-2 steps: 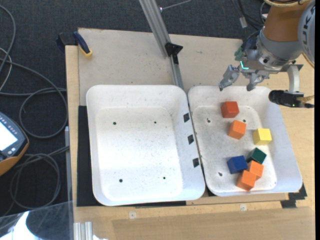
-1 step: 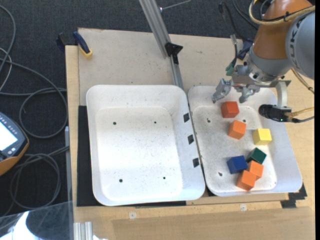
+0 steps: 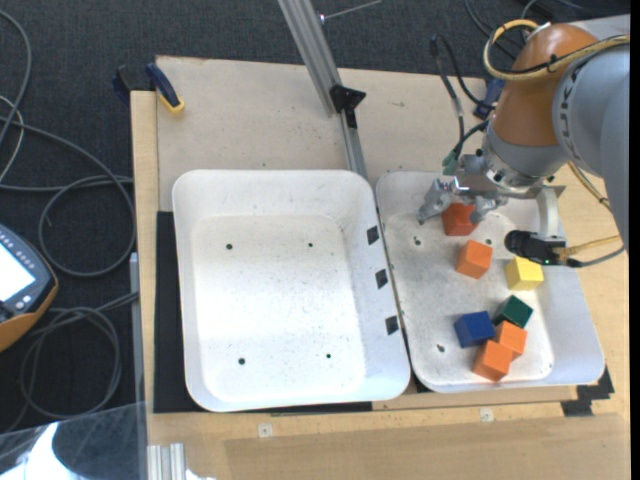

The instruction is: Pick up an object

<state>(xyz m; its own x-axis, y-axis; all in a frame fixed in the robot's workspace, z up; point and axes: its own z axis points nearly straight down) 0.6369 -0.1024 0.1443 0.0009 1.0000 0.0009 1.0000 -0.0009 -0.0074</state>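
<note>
A small red-orange cube (image 3: 458,219) sits between the fingers of the gripper (image 3: 457,204), which grasps it over the right bin (image 3: 420,268); the wrist hides its top.

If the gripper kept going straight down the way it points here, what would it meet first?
Most likely the red-orange block right under the gripper, at the back of the right bin. Whether they already touch is unclear from this slanted view.
</note>
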